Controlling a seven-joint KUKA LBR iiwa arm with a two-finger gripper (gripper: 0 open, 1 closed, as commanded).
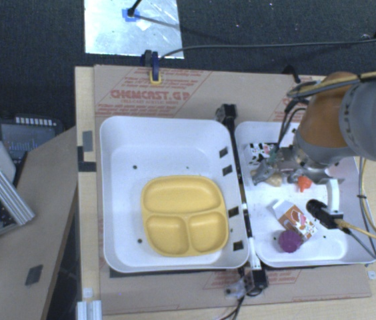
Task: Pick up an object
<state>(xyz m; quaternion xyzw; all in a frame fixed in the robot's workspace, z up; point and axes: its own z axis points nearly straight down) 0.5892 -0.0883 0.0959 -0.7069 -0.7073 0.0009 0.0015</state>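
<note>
Purple and rounded, a small lump sits lowest in the right bin, touching or just beside a little printed carton that lies tilted above it. Both look light. The lump seems soft or rubbery with a matte skin, so it should give a little and grip well across its middle. The carton is stiff card with flat faces (probably glossy and a bit slippery) and is best pinched across its 2 narrow sides.

Higher in the same bin, the gripper is down among a knot of small things, and I cannot tell whether it is spread or closed, nor whether anything is in it. Just right of it lies a small orange piece, hard-looking and smooth, with little to catch hold of. Above and left of it sits a black-and-white spotted thing, too small to tell its material. Whichever is meant, the target is in this right bin, and I judge the knot awkward because the pieces crowd one another.

At centre left of the frame, the left bin holds a yellow plate of smooth moulded plastic with 3 compartments. It is rigid and shallow, and its low rim offers a poor hold from above.
</note>
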